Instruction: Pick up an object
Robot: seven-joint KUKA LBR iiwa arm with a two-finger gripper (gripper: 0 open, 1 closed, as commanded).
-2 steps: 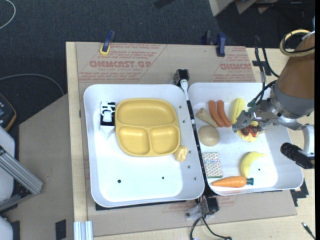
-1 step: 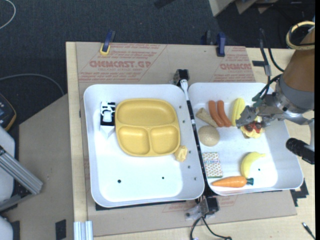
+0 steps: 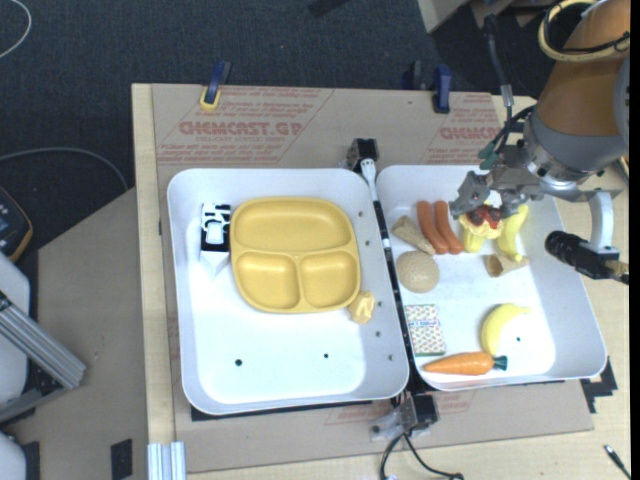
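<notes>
My gripper (image 3: 489, 202) hangs low over the upper middle of the right bin (image 3: 570, 308), just above a small red and yellow item (image 3: 481, 224) and a banana (image 3: 512, 236). Two orange-red sausages (image 3: 439, 226) lie just to its left. Lower in that bin are a tan bread roll (image 3: 418, 271), a beige wedge (image 3: 407, 232), a small brown piece (image 3: 493, 264), a patterned packet (image 3: 424, 328), a yellow fruit (image 3: 505, 328) and a carrot (image 3: 462, 364). The view does not show whether anything is gripped.
The left bin (image 3: 200, 348) holds a yellow divided plate (image 3: 295, 253), a black and white item (image 3: 213, 228) and a small yellow piece (image 3: 362, 308). A black part of the arm (image 3: 580, 253) juts over the right bin's right side. Clamps (image 3: 211, 86) sit at the bench's back edge.
</notes>
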